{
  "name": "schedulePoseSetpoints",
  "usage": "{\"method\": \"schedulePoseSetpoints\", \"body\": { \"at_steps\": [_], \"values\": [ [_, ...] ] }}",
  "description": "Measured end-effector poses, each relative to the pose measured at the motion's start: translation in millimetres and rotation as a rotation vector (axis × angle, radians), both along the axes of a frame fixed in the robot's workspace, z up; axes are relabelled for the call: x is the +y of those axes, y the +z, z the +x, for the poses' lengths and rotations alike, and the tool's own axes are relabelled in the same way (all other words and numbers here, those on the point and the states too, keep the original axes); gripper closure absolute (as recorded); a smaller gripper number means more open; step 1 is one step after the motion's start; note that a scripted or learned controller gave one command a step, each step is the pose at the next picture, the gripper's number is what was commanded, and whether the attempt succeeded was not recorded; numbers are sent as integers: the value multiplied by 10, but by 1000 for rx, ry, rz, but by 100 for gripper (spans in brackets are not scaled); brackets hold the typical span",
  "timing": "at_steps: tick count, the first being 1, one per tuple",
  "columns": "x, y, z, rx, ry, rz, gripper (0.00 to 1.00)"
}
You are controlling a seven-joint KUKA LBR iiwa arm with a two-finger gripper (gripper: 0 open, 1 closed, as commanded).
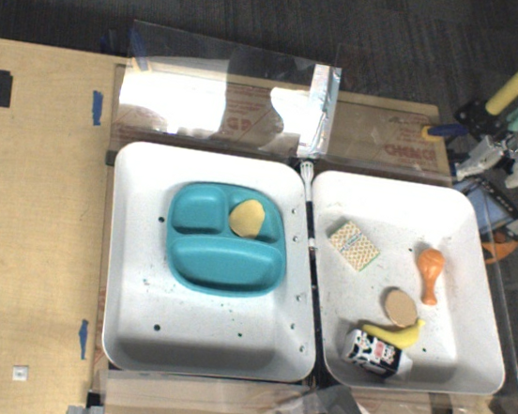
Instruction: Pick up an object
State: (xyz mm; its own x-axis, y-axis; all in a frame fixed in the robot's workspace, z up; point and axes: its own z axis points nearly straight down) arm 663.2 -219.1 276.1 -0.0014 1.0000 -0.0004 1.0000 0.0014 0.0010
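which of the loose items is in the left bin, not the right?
The yellow round piece: it sits in the teal tray's upper-right compartment. The patterned card, orange drumstick, brown disc, banana and cow-print can lie in the right bin.

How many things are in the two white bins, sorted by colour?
Teal: 1, the divided plate
Yellow: 2, the round yellow lump on the plate and the banana
Orange: 1, the drumstick
Brown: 1, the flat disc
Patterned: 1, the small card
Black and white: 1, the can
Total: 7
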Motion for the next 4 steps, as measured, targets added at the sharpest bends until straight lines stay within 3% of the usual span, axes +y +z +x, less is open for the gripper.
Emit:
{"method": "schedulePoseSetpoints", "body": {
  "at_steps": [1, 2, 3, 4],
  "values": [
    [5, -1392, -153, -8, -46, 2, 0],
    [195, -1877, -713, 1, 23, 2, 0],
    [57, -1654, -384, -1, -3, 12, 0],
    [247, -1876, -758, -3, -647, 15, 0]
  ]
}}
